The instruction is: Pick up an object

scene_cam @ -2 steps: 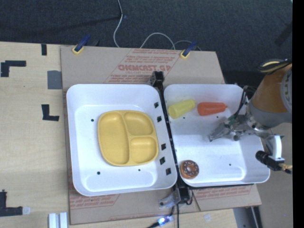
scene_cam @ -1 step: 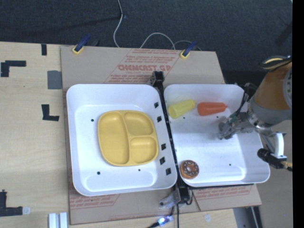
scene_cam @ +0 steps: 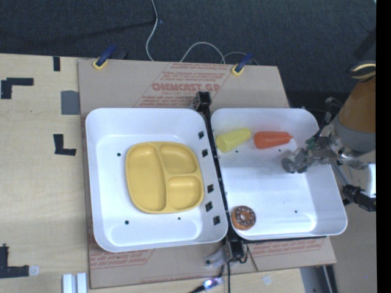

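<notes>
Three things in right bin (scene_cam: pixel 324 221): carrot (scene_cam: pixel 271 139), yellow piece (scene_cam: pixel 233 139), doughnut (scene_cam: pixel 243 217); gripper (scene_cam: pixel 294 163) right of centre, grip unreadable.

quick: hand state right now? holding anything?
Hand: cannot be told whether open or closed; it sits low in the right bin, just below the orange carrot.

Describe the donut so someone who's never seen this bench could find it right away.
Look at the right-hand white bin. In its near left corner, beside the divider between the bins, lies the donut. It is small, round and brown with a hole, unlike the yellow piece and orange piece at the far side.
</notes>
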Motion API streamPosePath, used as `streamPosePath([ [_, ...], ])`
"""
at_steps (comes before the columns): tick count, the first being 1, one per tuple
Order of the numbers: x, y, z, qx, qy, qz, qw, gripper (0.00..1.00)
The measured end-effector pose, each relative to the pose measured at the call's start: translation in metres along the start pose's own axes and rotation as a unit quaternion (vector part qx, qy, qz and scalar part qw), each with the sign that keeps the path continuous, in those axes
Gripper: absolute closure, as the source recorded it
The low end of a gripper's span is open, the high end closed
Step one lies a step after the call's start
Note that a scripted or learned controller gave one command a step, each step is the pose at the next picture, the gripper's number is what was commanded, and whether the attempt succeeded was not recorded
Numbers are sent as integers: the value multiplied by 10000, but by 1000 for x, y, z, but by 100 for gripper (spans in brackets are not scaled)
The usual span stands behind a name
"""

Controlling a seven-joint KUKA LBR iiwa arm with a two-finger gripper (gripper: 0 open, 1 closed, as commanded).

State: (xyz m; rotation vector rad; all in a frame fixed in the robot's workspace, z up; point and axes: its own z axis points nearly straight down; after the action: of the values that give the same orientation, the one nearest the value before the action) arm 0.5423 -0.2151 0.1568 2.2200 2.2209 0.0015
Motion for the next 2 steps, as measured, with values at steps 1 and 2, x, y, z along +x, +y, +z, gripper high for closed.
streamPosePath([
  [1, 0, 8, -62, -17, -9, -10, 10000, 100],
  [2, 1, 8, -73, 5, 1, -8, 10000, 100],
])
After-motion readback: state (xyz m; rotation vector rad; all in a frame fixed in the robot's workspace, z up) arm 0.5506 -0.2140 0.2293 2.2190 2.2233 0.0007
